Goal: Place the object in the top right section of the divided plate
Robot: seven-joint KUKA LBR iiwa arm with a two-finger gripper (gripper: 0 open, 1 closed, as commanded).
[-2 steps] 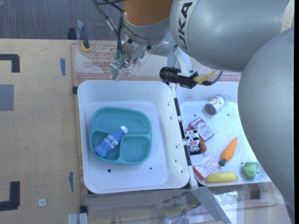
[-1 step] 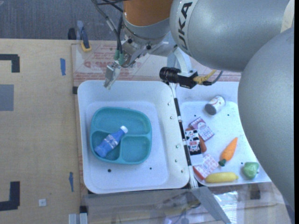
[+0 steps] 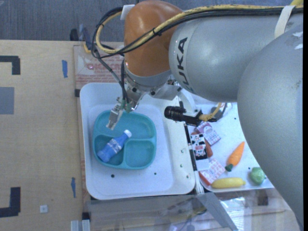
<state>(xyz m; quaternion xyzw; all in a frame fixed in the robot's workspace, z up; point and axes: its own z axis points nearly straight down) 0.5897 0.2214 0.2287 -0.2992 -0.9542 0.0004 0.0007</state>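
Tool (image 3: pixel 114 118) hangs over the upper-left compartment of the teal divided plate (image 3: pixel 144 150); can't tell its state from here. Plastic bottle (image 3: pixel 114 146) lies just below it, tilted across the lower-left compartment, apart from the tool. Plate sits in the left white bin (image 3: pixel 159 186), with bare floor toward the bin's lower and right edges.

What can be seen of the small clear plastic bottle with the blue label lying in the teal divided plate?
The small clear plastic bottle has a white cap and a blue label around its body. It lies on its side, slanted, with the cap pointing up and to the right. It rests in the lower left section of the teal divided plate, its neck crossing the divider ridge. The gripper is above it, apart from it; nothing else touches it.
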